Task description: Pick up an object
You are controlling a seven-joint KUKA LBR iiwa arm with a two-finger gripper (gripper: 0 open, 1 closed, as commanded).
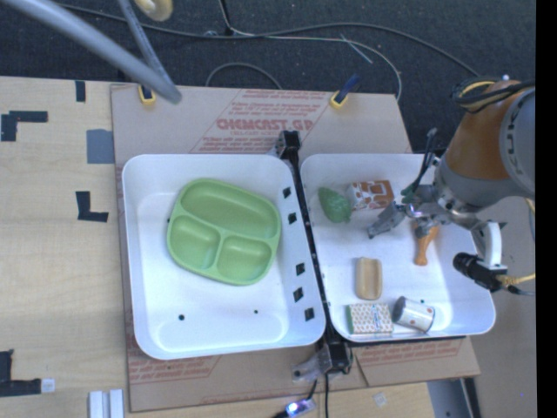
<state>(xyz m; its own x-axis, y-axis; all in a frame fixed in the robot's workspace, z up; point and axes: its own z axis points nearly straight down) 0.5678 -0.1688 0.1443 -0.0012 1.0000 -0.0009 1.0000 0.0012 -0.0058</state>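
On the left, a light wooden table (52, 259) is carrying a cardboard sheet (252, 120), and on that sheet my two white bins are sitting side by side. The left bin (148, 320) is holding a green divided plate (224, 231), lying flat toward the bin's upper middle. In the right bin (461, 320), going rightward, a green lump (333, 205) is lying near the dividing wall, with an orange-and-white packet (372, 193) just beside it. Lower down, a tan block (368, 278) is resting near the middle, and along the near wall a small speckled box (370, 319) is lying next to a silver can (412, 313) on its side. An orange stick-like thing (423, 245) is lying toward the right wall. My tool (389, 222) is reaching in from the right and pointing down-left between the packet and the tan block; whether it is apart or together I cannot tell.
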